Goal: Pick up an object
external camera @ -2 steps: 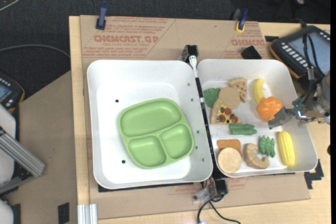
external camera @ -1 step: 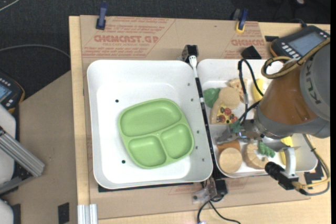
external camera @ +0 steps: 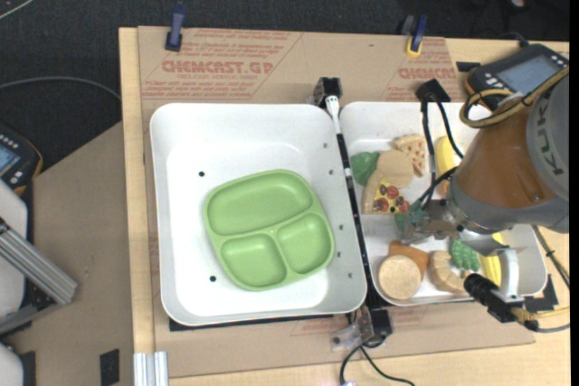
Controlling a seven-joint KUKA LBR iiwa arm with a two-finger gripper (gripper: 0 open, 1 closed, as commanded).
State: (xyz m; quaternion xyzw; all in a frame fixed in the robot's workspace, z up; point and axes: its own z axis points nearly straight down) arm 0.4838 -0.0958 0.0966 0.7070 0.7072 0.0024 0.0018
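Camera view shows the gripper point(external camera: 418, 226) low in the right bin point(external camera: 380, 117) among toy food point(external camera: 398, 172), nothing seen lifted yet, so the pick is probably unfinished.

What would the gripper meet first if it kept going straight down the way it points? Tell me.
Probably the pizza slice or the bare bin floor beside it in the right bin. The gripper points down among the toy food, but the wrist hides its tip and depth is unclear.

A pale green plate point(external camera: 268, 229) lies in a white bin point(external camera: 172, 194); the arm point(external camera: 507, 172) is grey and orange.
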